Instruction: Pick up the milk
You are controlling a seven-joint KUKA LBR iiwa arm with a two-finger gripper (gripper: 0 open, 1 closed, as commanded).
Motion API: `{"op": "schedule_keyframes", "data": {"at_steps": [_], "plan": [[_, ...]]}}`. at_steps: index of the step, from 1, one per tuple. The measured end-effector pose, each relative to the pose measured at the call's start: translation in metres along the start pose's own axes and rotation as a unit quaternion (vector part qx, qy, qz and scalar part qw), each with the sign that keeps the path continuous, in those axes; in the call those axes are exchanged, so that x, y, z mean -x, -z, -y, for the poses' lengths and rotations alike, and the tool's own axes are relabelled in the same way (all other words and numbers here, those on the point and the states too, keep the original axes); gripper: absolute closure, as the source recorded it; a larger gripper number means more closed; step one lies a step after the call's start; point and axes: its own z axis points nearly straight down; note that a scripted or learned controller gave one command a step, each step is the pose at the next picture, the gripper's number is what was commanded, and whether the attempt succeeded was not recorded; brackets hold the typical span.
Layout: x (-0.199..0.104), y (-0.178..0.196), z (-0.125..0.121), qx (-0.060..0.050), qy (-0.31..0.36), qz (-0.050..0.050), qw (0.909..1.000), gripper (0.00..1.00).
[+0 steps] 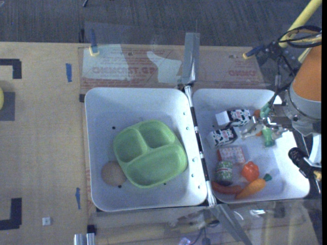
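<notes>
- Camera view showed two milk cartons [231, 125] in the right bin [286, 188], near its back.
- The gripper [260, 129] sat just beside them, touching none that I could see.
- I could not tell its grip.
- A green plate [149, 152] lay in the left bin [97, 111].

1. Two milk cartons [231, 126] are white with black cow patches.
2. The divided plate [149, 152] is light green.
3. The carrot [252, 188] is orange.
4. Both bins [97, 137] are white.
5. The surface [41, 152] is tan.
</notes>
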Motion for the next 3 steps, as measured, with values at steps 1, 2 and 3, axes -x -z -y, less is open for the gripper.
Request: {"op": "schedule_keyframes", "data": {"at_steps": [1, 2, 3], "plan": [[-0.004, -0.048, 0.020, 0.000, 0.088, 0.000, 0.9961, 0.00], [-0.080, -0.061, -0.048, 0.002, 0.065, 0.001, 0.9979, 0.00], [-0.078, -0.050, -0.049, 0.003, 0.064, 0.001, 0.9979, 1.00]]}}
